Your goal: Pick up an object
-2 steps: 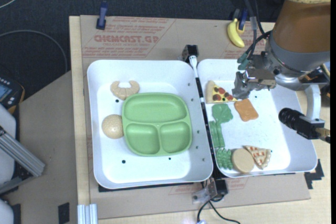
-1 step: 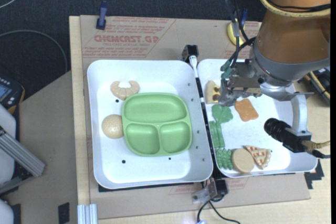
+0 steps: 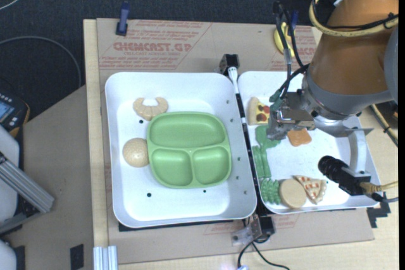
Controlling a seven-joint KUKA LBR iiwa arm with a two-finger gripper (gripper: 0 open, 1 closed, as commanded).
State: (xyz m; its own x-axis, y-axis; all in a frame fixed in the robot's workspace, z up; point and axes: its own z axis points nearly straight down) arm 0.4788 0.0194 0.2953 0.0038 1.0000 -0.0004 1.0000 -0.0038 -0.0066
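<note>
Two shallow white bins sit side by side on the bench, the left bin (image 3: 120, 155) and the right bin (image 3: 253, 80). The arm (image 3: 354, 41) reaches in from the right and hangs over the right bin, its orange band bulking large above the grey wrist. The gripper (image 3: 278, 126) points down near the left part of that bin, over a green leafy toy (image 3: 261, 158) that runs along the bin's left wall; whether its fingers are spread or pressed together cannot be told, since the wrist and cables cover them, and nothing can be seen pinched between them. Just right of the gripper lies an orange piece (image 3: 299, 136), and just left of it a yellow and red piece (image 3: 258, 110). At the near end of the right bin a round tan disc (image 3: 292, 193) rests touching a pizza slice (image 3: 312, 187). In the left bin a green divided plate (image 3: 188, 148) lies in the middle, with a croissant (image 3: 150, 107) beside its upper left corner and a pale round bun (image 3: 135, 152) just against its left edge
</note>
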